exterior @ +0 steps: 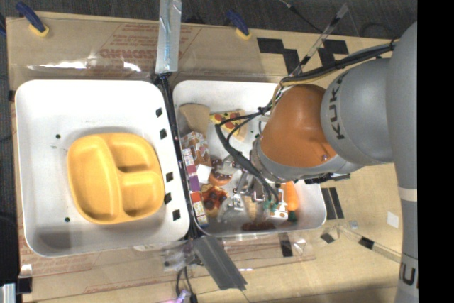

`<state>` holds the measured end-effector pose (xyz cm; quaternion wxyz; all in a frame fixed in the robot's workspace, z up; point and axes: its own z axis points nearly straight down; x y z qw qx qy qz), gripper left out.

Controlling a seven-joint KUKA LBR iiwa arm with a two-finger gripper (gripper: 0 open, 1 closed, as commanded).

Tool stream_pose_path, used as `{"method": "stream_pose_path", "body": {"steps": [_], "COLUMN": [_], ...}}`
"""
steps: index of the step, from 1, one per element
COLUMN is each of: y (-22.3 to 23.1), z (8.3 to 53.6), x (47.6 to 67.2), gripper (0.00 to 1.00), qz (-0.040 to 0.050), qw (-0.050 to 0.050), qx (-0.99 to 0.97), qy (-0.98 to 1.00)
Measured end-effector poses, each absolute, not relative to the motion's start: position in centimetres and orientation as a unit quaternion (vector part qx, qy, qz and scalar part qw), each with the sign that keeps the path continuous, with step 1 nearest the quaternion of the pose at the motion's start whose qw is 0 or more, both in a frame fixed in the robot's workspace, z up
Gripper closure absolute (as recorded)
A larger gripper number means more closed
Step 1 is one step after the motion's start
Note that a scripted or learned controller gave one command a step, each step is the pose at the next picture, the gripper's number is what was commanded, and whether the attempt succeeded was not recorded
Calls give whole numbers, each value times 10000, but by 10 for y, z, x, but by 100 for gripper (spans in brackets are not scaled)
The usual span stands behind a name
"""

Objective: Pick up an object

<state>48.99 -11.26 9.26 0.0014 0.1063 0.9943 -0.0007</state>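
The right bin [213,90] holds a jumble of small objects: packets along its left side [193,160], a brown piece [193,114] near the top left, and an orange item [290,197] at the lower right. My gripper [245,195] reaches down into the lower middle of this bin among the clutter, under the orange wrist band [294,131]. The arm hides much of the bin's right half. Nothing is visibly held.
The left bin [42,103] contains a yellow divided tray [113,177]. A black divider strip [174,152] runs between the two bins. Cables [319,39] trail over the bench behind the arm. Blue clamps [32,18] sit at the bench's far edge.
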Motion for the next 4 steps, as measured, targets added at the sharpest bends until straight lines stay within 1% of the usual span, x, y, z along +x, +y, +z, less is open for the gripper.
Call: {"method": "stream_pose_path", "body": {"steps": [1,2,3,4], "y": [-132,-125,-60,-102], "z": [92,92,198,140], "x": [478,526,619,552], "gripper": [0,0,0,0], "qz": [2,-6,3,0], "qw": [1,9,65,-6], "qx": [619,309,179,-687], "qy": [9981,9995,9998,9976]}}
